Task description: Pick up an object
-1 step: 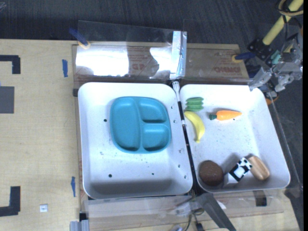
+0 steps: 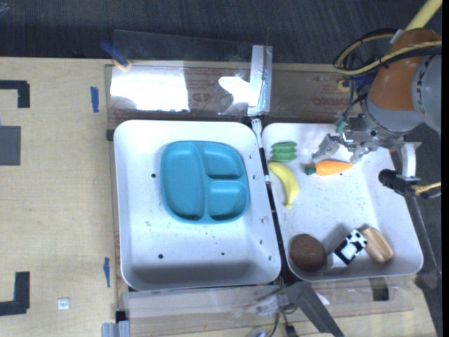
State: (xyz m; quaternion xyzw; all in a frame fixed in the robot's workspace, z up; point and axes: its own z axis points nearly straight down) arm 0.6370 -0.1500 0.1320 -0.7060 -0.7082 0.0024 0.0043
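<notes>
A: In the right bin [image 2: 403, 248], the carrot [image 2: 332, 167] lies just below the gripper [image 2: 342, 146]. Finger state?

B: Cannot tell. Centre over the carrot, descend vertically, then close.

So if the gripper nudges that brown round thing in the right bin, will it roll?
Probably. The brown ball looks nearly spherical, so a push could send it rolling. It sits near the right bin front wall, which should stop it. Its wide, rounded shape may slip from a two-finger pinch.

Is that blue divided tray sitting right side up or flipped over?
Right side up. The blue divided tray lies flat in the left bin, and its three compartments show as open hollows facing the camera.
</notes>
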